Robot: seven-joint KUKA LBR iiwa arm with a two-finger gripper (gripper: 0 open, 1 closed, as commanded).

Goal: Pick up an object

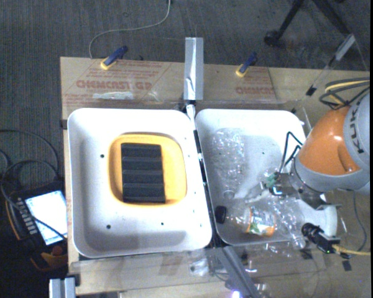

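Observation:
The right bin (pixel 255 121) holds a clear crumpled plastic bottle (pixel 229 157) near its middle. A second clear bottle with an orange and green label (pixel 256 222) and a black cap (pixel 220 214) lies by the front wall. More crumpled clear plastic (pixel 286 215) lies to the right of it. My gripper (pixel 275 186) is low over the bin's right half, just above this plastic, under the orange band (pixel 326 146) of the arm. Nothing can be made out held in it.
The left bin (pixel 87 228) holds a yellow tray with a black ribbed insert (pixel 143 172). A metal divider strip (pixel 193 73) runs back between the bins. Two blue-yellow clamps (pixel 113 57) (pixel 246 63) sit on the cardboard behind. Cables trail at the right edge.

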